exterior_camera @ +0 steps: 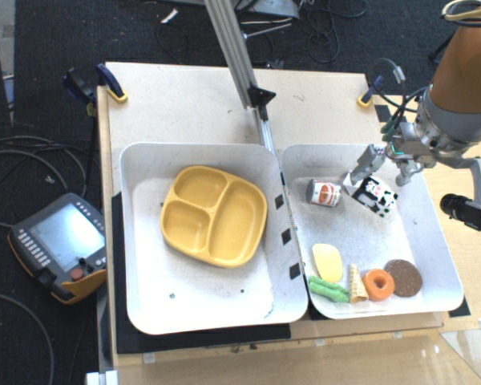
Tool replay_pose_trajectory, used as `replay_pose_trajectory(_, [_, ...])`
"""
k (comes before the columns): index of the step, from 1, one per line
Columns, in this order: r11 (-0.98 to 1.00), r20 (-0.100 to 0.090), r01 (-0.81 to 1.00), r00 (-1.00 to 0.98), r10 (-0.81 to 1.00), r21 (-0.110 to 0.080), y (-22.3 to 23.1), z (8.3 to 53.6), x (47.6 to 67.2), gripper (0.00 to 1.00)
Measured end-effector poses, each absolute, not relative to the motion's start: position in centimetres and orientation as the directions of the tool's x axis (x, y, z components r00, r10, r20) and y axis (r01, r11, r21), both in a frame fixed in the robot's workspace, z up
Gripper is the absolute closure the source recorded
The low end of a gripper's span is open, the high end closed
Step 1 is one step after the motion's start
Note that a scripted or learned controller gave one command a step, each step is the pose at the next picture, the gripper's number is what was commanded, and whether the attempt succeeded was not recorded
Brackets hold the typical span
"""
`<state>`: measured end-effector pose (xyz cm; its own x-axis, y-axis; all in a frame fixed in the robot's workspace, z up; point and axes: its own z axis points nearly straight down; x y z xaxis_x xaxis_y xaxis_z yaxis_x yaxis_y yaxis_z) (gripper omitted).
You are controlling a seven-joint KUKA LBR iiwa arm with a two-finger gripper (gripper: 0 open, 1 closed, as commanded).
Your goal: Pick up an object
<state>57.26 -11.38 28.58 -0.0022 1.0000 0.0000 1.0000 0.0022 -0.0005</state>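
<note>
On my feed the arm is reaching in from the right, with the tool hanging over the far part of the right bin. It sits just above a black-and-white spotted toy, touching or nearly touching it, but I honestly can't tell from this angle how the tool is set or if it has anything in it.

Just left of the toy there's a small red-and-white can lying on its side. Along the near edge of the same bin I've got a pale yellow piece, a green pod, a little cone, an orange ring and a brown cookie-looking disc, all bunched close together.

The left bin holds a yellow divided plate, sitting flat. Both bins are side by side on the worktop.
</note>
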Motion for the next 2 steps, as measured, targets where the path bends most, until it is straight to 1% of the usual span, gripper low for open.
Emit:
replay_pose_trajectory(1, [0.001, 0.0, 1.0, -0.001, 1.0, 0.0, -11.4, 28.6, 57.3, 0.0])
replay_pose_trajectory(2, [-0.001, 0.0, 1.0, 0.001, 1.0, -0.006, -11.7, 23.3, 56.2, 0.0])
